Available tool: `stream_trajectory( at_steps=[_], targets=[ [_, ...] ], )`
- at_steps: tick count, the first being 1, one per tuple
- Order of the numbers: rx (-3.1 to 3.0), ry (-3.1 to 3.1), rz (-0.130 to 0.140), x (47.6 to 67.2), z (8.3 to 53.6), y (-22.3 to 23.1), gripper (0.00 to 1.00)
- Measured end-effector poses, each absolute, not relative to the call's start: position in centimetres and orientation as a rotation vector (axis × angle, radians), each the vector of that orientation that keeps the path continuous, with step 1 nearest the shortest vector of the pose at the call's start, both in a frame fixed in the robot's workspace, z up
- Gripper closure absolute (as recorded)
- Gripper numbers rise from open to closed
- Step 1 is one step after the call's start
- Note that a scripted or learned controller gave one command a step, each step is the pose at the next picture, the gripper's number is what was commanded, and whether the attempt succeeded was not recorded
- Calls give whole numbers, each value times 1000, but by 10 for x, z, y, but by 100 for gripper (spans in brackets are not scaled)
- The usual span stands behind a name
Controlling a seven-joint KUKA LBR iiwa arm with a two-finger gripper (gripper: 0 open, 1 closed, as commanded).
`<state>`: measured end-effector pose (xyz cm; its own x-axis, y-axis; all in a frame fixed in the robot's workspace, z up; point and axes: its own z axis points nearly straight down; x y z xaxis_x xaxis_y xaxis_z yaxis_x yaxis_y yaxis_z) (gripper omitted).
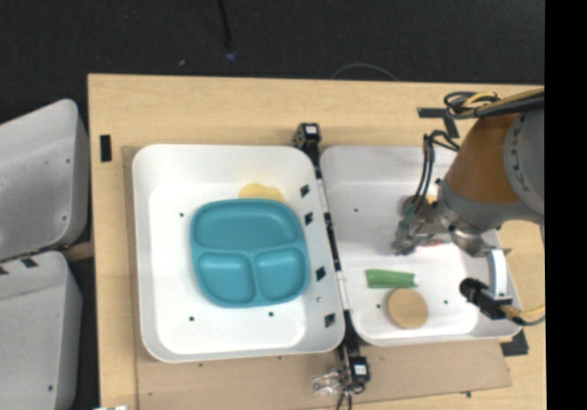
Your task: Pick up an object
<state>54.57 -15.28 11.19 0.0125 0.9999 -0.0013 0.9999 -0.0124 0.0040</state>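
From the camera view, the arm (491, 174) reaches in from the right, its orange band above the wrist, and the end effector (410, 232) hangs low over the middle of the right bin (367, 170). It is small and dark against the white floor, and I cannot tell how far it is spread or whether it touches the bin. Nothing can be made out in its grip. Dark cables run up from it along the wrist.

Counting the things: two white bins lie side by side, joined along a middle seam with black clips. The right bin holds two loose objects, one green strip (391, 279) lying flat just below and left of the end effector, and one round tan disc (407, 309) just beneath the strip, near the bin's front edge. Both are apart from the end effector. The left bin (160, 216) holds one blue divided tray (249, 249) with three compartments, set near its middle, and one yellowish object (260, 191) peeking out just behind the tray's far rim.

The bins sit on a pale wood bench (229, 110). Beyond the bench the floor is dark, with a thin cable trailing across it. At the far left stand two light grey panels (37, 179).
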Motion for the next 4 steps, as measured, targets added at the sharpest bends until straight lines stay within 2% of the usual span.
stream_trajectory(
  at_steps=[2, 3, 4],
  targets=[
    [2221, 2212, 5, 558, 224, -174, 100],
    [2223, 2215, 0, 558, 222, -176, 100],
    [2213, 2229, 2, 560, 224, -115, 100]
  ],
)
